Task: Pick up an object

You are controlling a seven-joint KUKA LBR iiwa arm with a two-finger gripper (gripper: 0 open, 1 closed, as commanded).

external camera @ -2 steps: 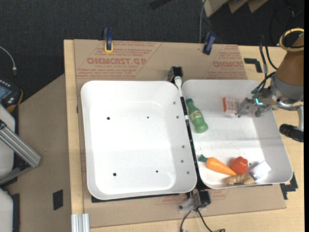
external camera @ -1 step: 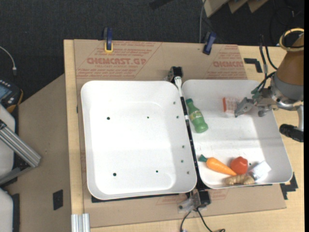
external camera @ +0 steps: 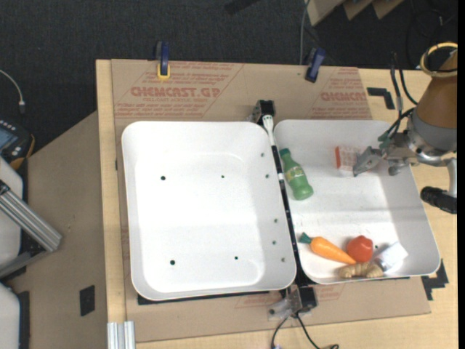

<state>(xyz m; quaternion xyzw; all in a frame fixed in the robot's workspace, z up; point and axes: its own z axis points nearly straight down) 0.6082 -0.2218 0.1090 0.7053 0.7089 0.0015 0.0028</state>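
- Nearest the lens, carrot (external camera: 328, 249), tomato (external camera: 360, 248) and ginger root (external camera: 361, 270) are lying well below the gripper (external camera: 372, 160).
- Gripper's grasp: cannot tell; it is hovering beside a small packet (external camera: 346, 157), likely targeting it.

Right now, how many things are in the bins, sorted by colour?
Green: 1, the bottle
Orange: 1, the carrot
Red: 1, the tomato
Tan: 1, the knobbly root
White or clear: 2, the small packet and the wrapper
Total: 6

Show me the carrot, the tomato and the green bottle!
carrot (external camera: 330, 250): camera view, middle of its orange body.
tomato (external camera: 360, 248): camera view, middle of its red top.
green bottle (external camera: 296, 177): camera view, middle of its body.
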